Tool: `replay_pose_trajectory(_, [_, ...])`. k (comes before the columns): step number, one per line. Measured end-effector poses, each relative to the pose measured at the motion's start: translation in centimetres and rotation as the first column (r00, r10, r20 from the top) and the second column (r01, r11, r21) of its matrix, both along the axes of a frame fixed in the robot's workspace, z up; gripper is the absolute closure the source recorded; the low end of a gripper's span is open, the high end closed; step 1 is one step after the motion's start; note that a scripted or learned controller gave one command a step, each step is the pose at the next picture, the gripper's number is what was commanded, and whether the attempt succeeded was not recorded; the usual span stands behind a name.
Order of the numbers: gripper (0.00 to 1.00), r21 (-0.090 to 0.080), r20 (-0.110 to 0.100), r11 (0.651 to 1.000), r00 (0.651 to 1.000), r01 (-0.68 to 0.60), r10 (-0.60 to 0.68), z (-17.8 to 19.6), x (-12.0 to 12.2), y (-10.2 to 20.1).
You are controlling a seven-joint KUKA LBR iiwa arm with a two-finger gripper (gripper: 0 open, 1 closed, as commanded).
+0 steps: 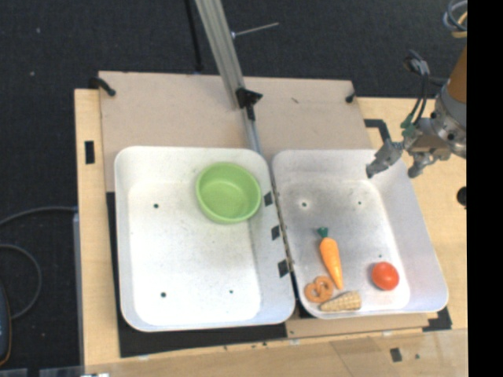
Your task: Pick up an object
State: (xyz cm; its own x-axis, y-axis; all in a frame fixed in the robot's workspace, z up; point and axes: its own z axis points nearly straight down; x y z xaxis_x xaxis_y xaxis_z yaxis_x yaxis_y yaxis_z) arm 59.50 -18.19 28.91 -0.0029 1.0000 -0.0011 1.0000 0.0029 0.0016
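Above the far right corner of the right white bin [409, 210] my gripper [397, 162] hung with fingers apart and empty, so I judged it should descend centred over the orange plastic carrot [331, 261] near the front.

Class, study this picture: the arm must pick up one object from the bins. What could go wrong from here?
The carrot, pretzel and corn piece lie clustered, so a grab could nudge or catch a neighbour. The tomato looks round and may roll away. The gripper hangs over the right bin's far edge, away from them.
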Motion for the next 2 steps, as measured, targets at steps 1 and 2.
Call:
replay_pose_trajectory(1, [0.0, 0.0, 0.0, 1.0, 1.0, 0.0, 0.0, 0.0, 0.0, 0.0])
replay_pose_trajectory(2, [0.0, 0.0, -0.006, 1.0, 1.0, 0.002, -0.002, -6.1, 0.1, 0.5])
